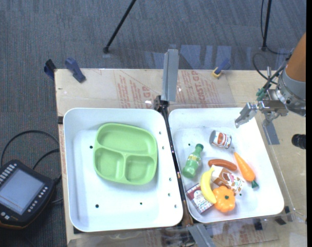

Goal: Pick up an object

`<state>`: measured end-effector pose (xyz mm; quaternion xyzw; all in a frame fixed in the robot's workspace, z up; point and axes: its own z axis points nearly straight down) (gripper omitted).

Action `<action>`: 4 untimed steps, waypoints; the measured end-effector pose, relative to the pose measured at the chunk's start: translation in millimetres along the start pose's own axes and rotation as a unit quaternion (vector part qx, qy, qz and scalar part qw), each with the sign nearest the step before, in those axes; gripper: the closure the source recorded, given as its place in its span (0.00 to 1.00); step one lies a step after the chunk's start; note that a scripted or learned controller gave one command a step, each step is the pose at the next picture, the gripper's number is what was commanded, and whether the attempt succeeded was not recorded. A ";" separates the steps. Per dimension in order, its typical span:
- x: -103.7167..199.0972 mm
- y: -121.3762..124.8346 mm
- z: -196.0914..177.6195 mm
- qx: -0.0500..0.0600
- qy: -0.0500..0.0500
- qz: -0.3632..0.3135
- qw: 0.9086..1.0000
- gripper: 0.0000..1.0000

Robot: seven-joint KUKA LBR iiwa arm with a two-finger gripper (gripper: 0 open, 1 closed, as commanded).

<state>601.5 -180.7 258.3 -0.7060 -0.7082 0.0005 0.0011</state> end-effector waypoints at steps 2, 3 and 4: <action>-25.6 -103.3 172.5 0.001 0.001 -0.011 1.000 0.00; -27.5 -104.6 164.6 0.003 0.002 -0.007 1.000 1.00; 31.1 -105.0 33.7 0.001 0.000 -0.089 0.996 1.00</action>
